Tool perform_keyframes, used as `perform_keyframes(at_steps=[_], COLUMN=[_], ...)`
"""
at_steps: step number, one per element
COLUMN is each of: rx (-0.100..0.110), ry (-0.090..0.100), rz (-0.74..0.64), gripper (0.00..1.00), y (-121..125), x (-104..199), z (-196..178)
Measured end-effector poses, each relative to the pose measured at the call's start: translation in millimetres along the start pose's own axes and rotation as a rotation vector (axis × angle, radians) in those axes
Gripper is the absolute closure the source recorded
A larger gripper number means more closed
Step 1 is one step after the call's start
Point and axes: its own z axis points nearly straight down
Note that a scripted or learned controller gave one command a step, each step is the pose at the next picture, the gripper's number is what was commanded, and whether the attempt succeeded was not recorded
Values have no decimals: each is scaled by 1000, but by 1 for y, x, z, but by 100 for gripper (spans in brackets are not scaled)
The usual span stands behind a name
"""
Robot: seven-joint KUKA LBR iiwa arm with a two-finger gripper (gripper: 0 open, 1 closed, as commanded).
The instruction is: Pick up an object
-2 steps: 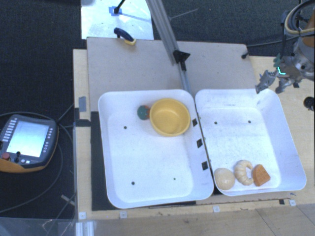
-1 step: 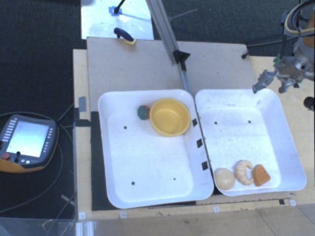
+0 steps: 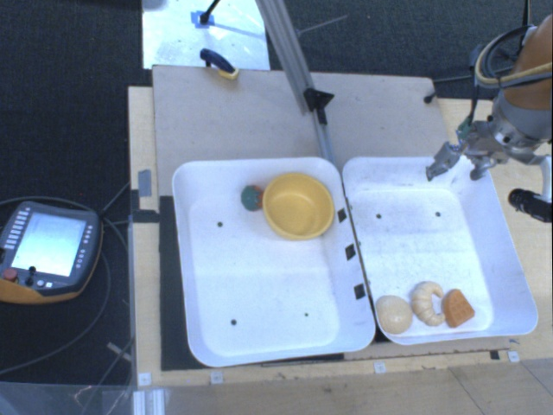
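1. A teach pendant (image 3: 45,251) with a lit screen lies on the dark floor, well left of the left bin (image 3: 259,335).
2. The left bin sits on the table (image 3: 371,115) and holds a yellow bowl (image 3: 298,205) near its far rim, toward the corner next to the right bin (image 3: 501,232).
3. A small dark green object (image 3: 251,198) lies just beside the bowl, on the bowl's left and touching or nearly touching it.
4. A grey pole (image 3: 289,46) slants across the table beyond the left bin, its lower end reaching the gap between the two bins.
5. In the right bin, three things lie in a row along the near rim: a pale egg-shaped piece (image 3: 394,314), a cream croissant-like piece (image 3: 427,303) and an orange wedge (image 3: 458,308), each close beside the next.
6. The gripper (image 3: 450,166) hangs over the far rim of the right bin, at the corner away from the left bin. Its jaws are spread and pinch nothing.
7. The three pieces lie well apart from the jaws, on the opposite, near side of the right bin; the bin floor below the jaws is bare.
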Motion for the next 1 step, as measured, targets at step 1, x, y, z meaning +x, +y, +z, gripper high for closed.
perform_keyframes(at_steps=[1], rx=[1], ry=[0], rz=[0], gripper=[0], y=[3], x=[-2], z=[62])
